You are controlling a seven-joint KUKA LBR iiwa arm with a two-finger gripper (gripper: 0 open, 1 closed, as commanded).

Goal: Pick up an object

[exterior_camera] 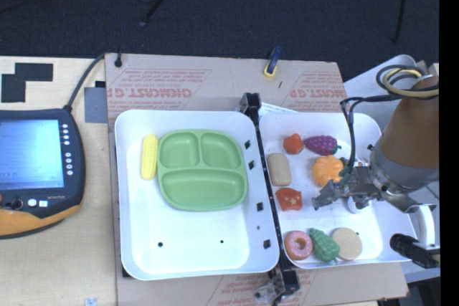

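I'm over the right-hand white bin (373, 127), and that bin is my landmark for everything here. My end effector (331, 193) hangs low inside it, roughly at its middle, dark fingers pointing toward the bin's left wall. Whether those fingers are spread or pressed together, I cannot tell; they blur into one dark shape from this angle, and I see nothing clearly between them.

Toy food lies all around me in the bin. An orange fruit (327, 169) sits just beside the end effector, on the far side. Beyond it, toward the bin's far wall, lies a purple bunch of grapes (321, 145), with a small red-orange piece (292, 144) next to it. Against the bin's left wall there's a tan bread roll (279, 168), and a red piece (289, 198) lies just nearer than that. Along the bin's near wall I count three: a pink-frosted doughnut (297, 244), a green bumpy vegetable (324, 246) touching it, and a pale round biscuit (347, 243).

Left of my bin, the second white bin (186, 254) carries a green divided plate (201, 170) and a yellow corn cob (148, 155) lying beside it. Farther left again, on the tabletop (57, 254), sits a teach pendant (36, 165) with its screen lit.
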